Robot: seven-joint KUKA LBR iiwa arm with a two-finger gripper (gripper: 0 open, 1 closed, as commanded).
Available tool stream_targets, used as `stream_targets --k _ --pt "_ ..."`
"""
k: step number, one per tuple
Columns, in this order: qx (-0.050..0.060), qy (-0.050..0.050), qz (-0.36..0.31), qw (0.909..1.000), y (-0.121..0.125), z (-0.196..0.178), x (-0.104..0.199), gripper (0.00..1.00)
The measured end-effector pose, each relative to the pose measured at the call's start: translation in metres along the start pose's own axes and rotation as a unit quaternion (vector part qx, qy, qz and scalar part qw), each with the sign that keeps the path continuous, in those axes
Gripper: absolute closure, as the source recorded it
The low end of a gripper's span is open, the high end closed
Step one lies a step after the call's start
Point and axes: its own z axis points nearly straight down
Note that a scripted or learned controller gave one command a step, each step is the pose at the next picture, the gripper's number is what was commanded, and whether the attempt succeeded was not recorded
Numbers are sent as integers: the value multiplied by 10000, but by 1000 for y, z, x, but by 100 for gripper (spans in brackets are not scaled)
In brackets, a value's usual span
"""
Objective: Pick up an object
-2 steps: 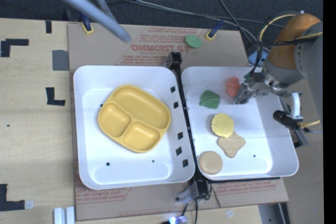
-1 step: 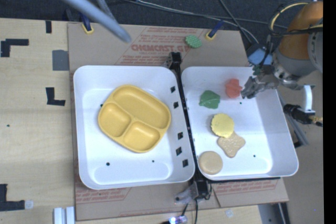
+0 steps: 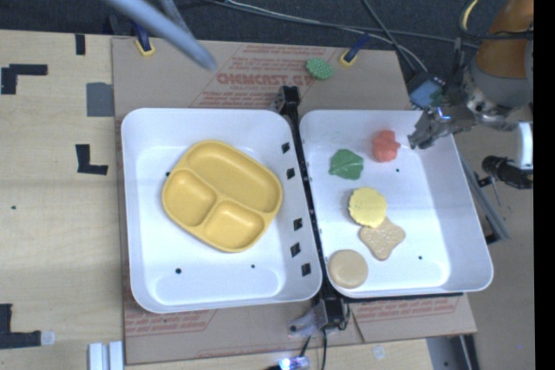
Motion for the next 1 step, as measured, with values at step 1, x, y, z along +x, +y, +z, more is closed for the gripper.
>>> stream_targets --k 1 --pt "6 2 1 10000 1 -35 0 100"
